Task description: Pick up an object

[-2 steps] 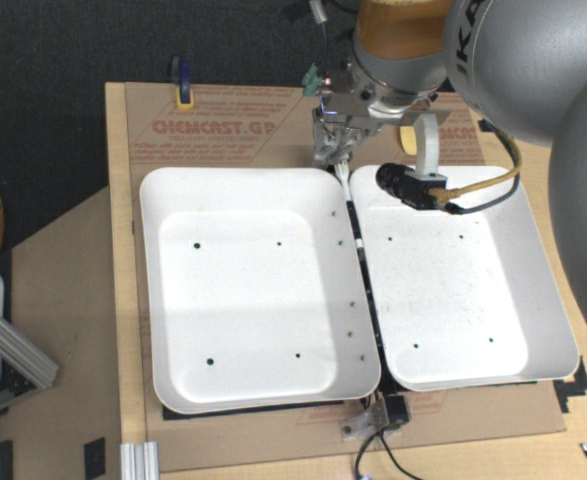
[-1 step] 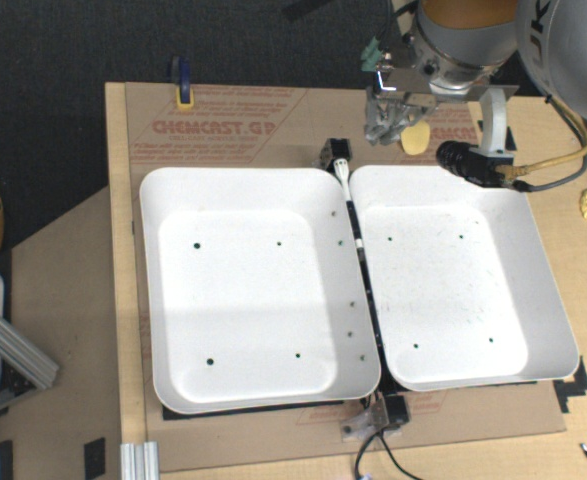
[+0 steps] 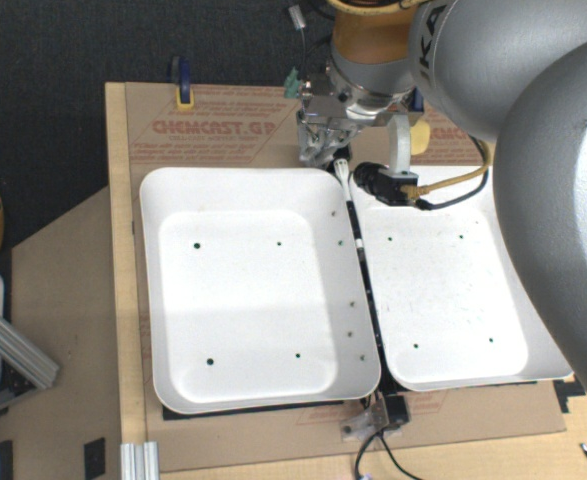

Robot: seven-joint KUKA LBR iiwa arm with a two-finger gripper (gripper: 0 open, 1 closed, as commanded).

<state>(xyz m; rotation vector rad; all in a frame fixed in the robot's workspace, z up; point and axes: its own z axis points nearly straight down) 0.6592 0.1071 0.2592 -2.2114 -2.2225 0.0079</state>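
Note:
My gripper [image 3: 325,148] hangs at the far edge of the bench, just behind the far right corner of the left bin [image 3: 243,298] and close to the seam between the two bins. Its metal parts are small and dark against the board, and nothing is seen held in it. The left bin's white floor carries a few small dark dots. The right bin [image 3: 443,298] looks the same, and my arm hides its right side. A black connector with a yellow cable [image 3: 385,183] hangs from the wrist over the right bin's far left corner.
The grey arm [image 3: 543,138] with its orange band [image 3: 373,18] covers the upper right of the view. A brown board [image 3: 223,118] lies under the bins, with a blue clamp [image 3: 182,78] at its far edge. Metal framing [image 3: 13,343] stands at the left.

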